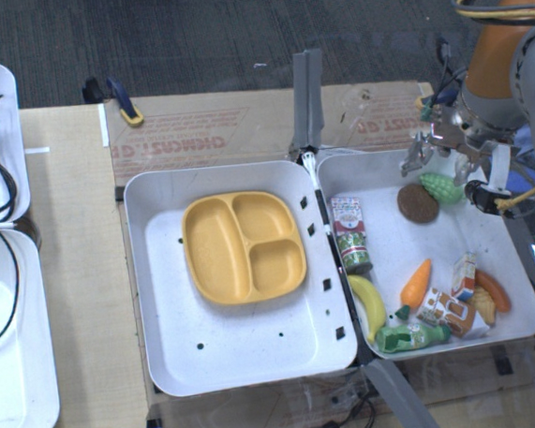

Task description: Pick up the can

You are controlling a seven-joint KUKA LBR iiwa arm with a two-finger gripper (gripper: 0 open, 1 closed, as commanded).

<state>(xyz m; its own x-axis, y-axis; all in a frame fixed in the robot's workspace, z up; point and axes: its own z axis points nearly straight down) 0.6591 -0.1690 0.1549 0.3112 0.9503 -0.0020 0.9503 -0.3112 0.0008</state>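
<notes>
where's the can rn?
The can lies on its side in the right bin, along its left wall, just above the banana.

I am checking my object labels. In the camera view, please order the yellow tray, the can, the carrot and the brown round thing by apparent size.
1. yellow tray, clearly largest
2. can
3. carrot and brown round thing: they look alike in size, so I do not rank them.

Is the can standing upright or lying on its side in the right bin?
Lying on its side: the can shows its full label lengthwise against the right bin's left wall.
</notes>
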